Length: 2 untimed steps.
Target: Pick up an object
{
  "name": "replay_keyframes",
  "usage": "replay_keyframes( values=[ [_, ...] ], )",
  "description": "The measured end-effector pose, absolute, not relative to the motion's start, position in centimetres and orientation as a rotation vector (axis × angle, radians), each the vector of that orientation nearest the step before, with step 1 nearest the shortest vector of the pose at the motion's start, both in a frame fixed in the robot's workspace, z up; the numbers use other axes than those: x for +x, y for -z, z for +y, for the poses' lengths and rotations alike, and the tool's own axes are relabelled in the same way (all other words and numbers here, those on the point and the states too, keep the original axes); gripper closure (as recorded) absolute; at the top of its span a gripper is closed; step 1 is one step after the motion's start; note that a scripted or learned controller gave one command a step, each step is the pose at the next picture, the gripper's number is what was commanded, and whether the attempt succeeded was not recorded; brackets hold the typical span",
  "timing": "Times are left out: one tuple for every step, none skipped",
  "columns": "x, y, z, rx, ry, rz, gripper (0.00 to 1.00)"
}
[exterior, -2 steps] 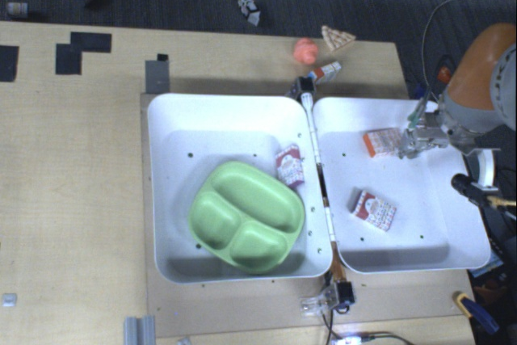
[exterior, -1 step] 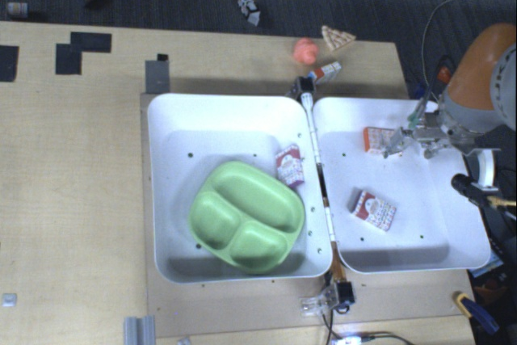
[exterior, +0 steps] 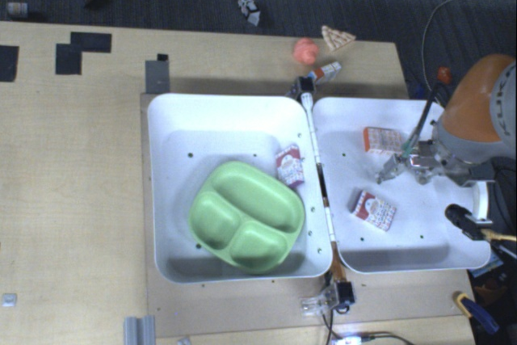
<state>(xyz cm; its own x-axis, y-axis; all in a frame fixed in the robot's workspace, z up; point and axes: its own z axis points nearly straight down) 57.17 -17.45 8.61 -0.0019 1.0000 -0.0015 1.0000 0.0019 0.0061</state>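
Observation:
My gripper [exterior: 391, 170] hangs over the right bin [exterior: 420, 254], reaching in from the right, its thin fingers pointing left and down. An orange and white carton [exterior: 380, 140] lies just above and left of it. A red and white packet [exterior: 373, 210] lies below it, near the bin's middle. Nothing shows between the fingers. In the left bin [exterior: 174, 174] sit a green divided plate [exterior: 246, 214] and a small red and white packet [exterior: 289, 166] against the right wall.
Beyond the bins on the bench lie an orange ball [exterior: 305, 51], a pizza-slice toy [exterior: 337, 37] and a small bottle-like thing [exterior: 325, 73]. A grey block [exterior: 157, 75] stands behind the left bin. Black patches mark the bench's far left.

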Motion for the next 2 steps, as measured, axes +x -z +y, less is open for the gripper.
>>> replay_keyframes(
  values=[
    [65.0,-8.6,-17.9,2.212,-0.005,2.224,0.00],
    [65.2,-9.7,-17.9,2.204,-0.008,2.227,1.00]
  ],
)
